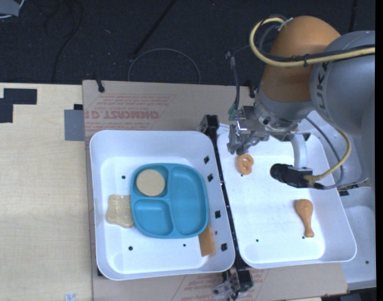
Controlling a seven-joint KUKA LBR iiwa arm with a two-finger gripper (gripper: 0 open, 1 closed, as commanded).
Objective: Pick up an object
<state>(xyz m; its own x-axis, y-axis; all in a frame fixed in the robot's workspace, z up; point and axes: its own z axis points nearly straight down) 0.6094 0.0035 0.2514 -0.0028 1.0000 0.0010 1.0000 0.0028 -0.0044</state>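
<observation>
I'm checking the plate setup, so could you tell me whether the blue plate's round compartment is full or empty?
Full: a round tan cookie lies in the blue plate's round compartment.

Gripper (240, 144) hovers just above a pretzel-like piece (245, 163) — right bin (342, 249).

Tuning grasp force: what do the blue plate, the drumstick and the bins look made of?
Blue plate: likely moulded plastic, smooth, with soft sheen, uniform colour and rounded compartment walls. Drumstick: looks like toy food, plastic or rubber; even tan colour, matte. Bins: thin white plastic, slightly glossy, with rolled rims. Hardness cannot be judged from this view.
</observation>
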